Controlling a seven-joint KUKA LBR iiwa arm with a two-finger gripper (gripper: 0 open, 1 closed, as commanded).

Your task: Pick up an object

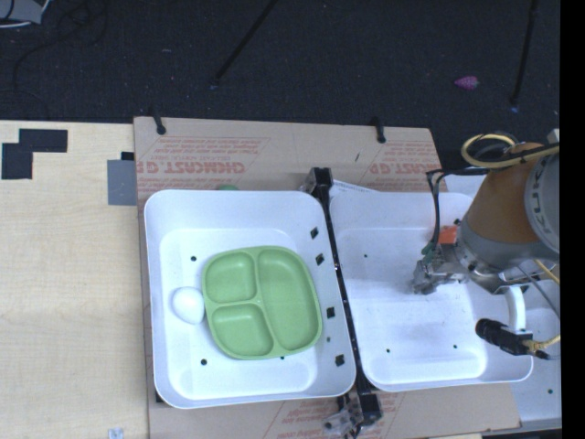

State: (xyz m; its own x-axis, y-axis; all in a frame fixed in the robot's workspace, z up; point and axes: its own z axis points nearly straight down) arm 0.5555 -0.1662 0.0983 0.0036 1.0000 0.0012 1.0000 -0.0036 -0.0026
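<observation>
Hand (pixel 426 278) low in right bin (pixel 402 373), we can't tell its state. Targets in left bin (pixel 183 218): green tray (pixel 261 302), white egg (pixel 188 305) touching its left edge. We'd go for egg; approach from above, centred.

You get even, fairly bright overhead light on the two white bins (pixel 274 218), which glare close to washed-out, while the floor behind them stays dark and nearly featureless. Shadows are soft and faint; you'll notice a pale one beside the green plate (pixel 262 301). The picture is slightly soft and grainy throughout, and the gripper (pixel 430 277) reads as a blurred grey mass.
</observation>
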